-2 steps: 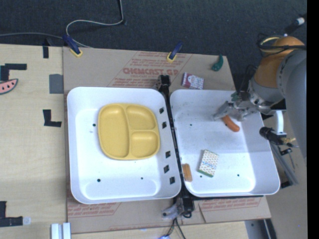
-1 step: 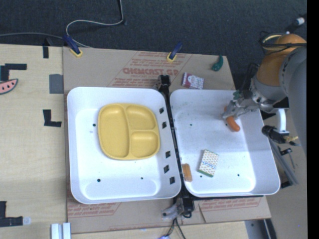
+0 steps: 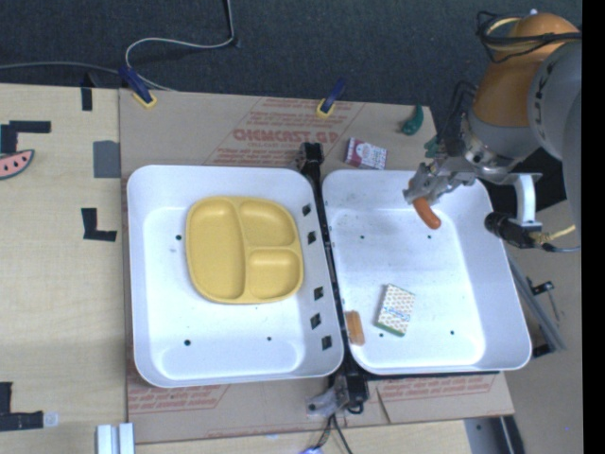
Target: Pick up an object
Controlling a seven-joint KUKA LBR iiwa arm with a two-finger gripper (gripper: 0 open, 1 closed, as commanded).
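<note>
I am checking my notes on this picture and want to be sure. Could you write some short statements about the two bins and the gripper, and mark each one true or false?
1. The yellow divided plate lies in the left bin. True.
2. The small patterned box lies in the left bin. False: it lies in the right bin.
3. The gripper is above the far part of the right bin, with a small orange object at its tip. True.
4. The small red packet lies inside the right bin. False: it lies on the cardboard behind the bins.
</note>
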